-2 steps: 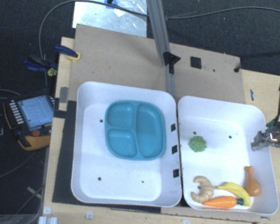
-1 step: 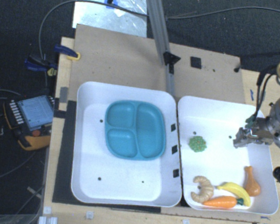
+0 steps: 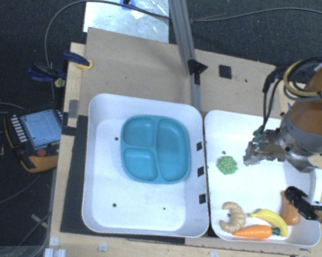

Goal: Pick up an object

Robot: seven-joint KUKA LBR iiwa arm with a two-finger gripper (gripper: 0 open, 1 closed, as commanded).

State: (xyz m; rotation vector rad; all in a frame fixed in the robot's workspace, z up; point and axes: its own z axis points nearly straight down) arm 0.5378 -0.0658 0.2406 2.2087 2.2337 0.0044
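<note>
1. Right bin [image 3: 221,123]: shallow, white. Its far half and left side are bare floor; the items crowd its near edge and near-right corner.
2. Gripper [image 3: 251,156]: over the right bin, reaching in from the right, above open floor toward the bin's middle. Whether its fingers are open or closed cannot be told.
3. Green ball [image 3: 226,164]: round, knobbly, no long axis. Lies just left of and slightly nearer than the gripper, apart from it, with clear floor on every side.
4. Croissant [image 3: 233,216]: curved, by the near rim, touching the carrot.
5. Carrot [image 3: 253,231]: long axis left to right along the near rim, tip pointing left.
6. Banana [image 3: 271,218]: just behind the carrot, long axis also roughly left to right.
7. Brown item [image 3: 290,212]: near-right corner, partly hidden by a black part; kind unclear.
8. Left bin [image 3: 95,193]: holds a blue divided plate [image 3: 156,148] in its far half; near half is bare.
</note>
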